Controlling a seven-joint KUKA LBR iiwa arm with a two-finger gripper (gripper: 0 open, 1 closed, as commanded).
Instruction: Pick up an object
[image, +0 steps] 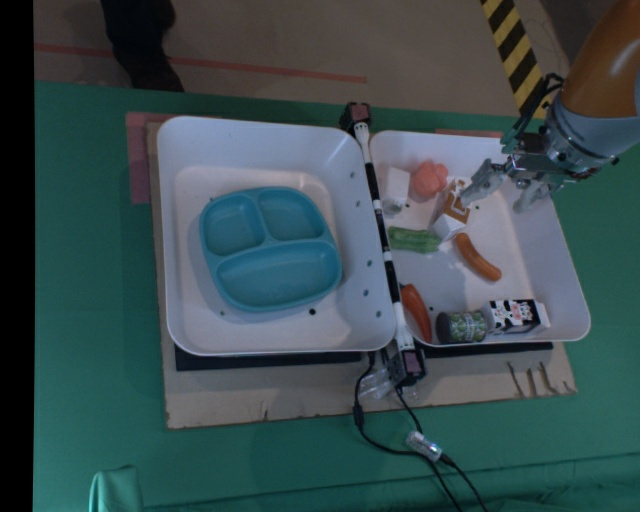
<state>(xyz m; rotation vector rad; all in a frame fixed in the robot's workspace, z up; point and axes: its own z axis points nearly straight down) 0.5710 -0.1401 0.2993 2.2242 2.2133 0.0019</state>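
A milk carton (517, 315) and a small green can (461, 326) are seen lying nearest the camera, along the six o'clock wall of the right bin (560, 275), almost touching each other. A carrot (416, 311) lies beside the can at its nine o'clock, close to the divider between the bins.

No single target is named by the task, so any of these may be taken. The gripper (508, 185) is held above the twelve o'clock part of the right bin, its fingers spread and nothing between them. The orange-and-white box (452, 207) lies just beside it at its eight o'clock and is judged the likeliest pick. For a clean grasp, the fingers would best be lowered astride the box's narrow faces, with room kept from the pink object (430, 178) at the box's eleven o'clock, and closed only once low enough to grip the sides.

A sausage (478, 257) lies at five o'clock from the box, a green vegetable (414, 239) at seven o'clock, and a white block (398, 184) near the divider at ten o'clock from the box.

A blue sectioned plate (268, 248) is held in the left bin (190, 150); nothing is seen in its three compartments.
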